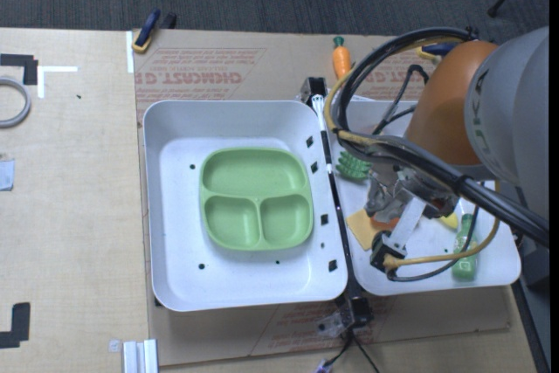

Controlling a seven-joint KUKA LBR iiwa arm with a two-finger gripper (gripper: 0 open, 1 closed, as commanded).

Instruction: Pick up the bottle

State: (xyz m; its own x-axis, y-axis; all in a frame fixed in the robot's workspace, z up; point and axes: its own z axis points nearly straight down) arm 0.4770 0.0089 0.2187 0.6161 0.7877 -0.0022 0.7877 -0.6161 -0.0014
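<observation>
The bottle is green and lies in the right bin, near its front right corner, with its neck pointing away toward the back of the bin and its broader end toward the front rim. It lies just to the right of the gripper, apart from it, with black cables looping across the space between and over part of the bottle. The gripper hangs low over the middle of the right bin, and whether its tips are apart or together cannot be told, since the wrist and cables crowd around them. Just to the left of the gripper a yellow flat piece rests on the bin floor, and beyond it, toward the back, sits a small green ridged item. Farther left, past the shared rim, the left bin holds a green divided plate with three compartments.
</observation>
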